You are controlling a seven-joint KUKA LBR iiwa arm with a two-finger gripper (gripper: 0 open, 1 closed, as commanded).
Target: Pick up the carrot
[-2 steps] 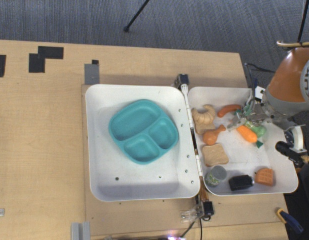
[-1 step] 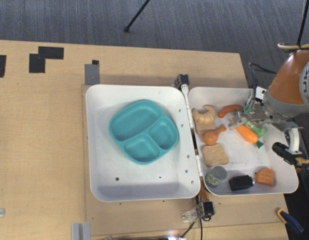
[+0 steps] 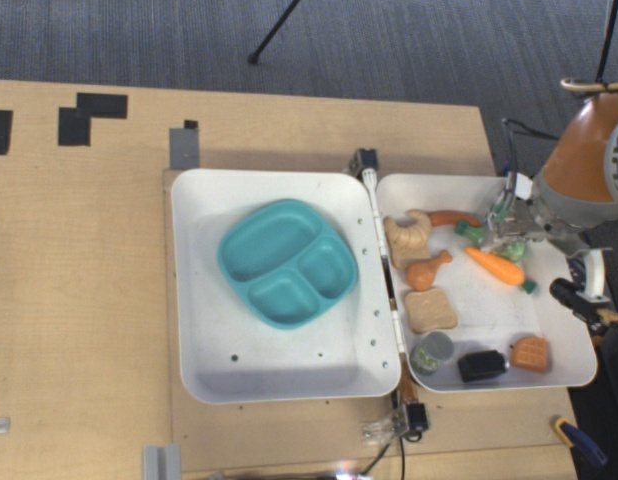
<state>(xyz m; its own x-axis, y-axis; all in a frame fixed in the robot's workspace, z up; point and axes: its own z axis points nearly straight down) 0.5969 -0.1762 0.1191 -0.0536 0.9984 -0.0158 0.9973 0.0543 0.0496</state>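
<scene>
Lying just below the hand (image 3: 506, 230), carrot (image 3: 494, 266) (orange, green-tipped), right bin (image 3: 564, 368), hand's grip state unclear

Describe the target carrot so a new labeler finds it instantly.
Look in the right white bin, upper half, just below the gripper. The carrot lies diagonally there: a smooth bright-orange cone with a green tip at its lower right end. The drumstick to its left is duller and knobbed.

Grey KUKA arm w/ orange band above the wrist reaches in from the right edge of the camera view, wrist angled down and to the left, its 2-finger gripper (image 3: 505, 230) lowered at the far right side of the right bin (image 3: 564, 373).
</scene>
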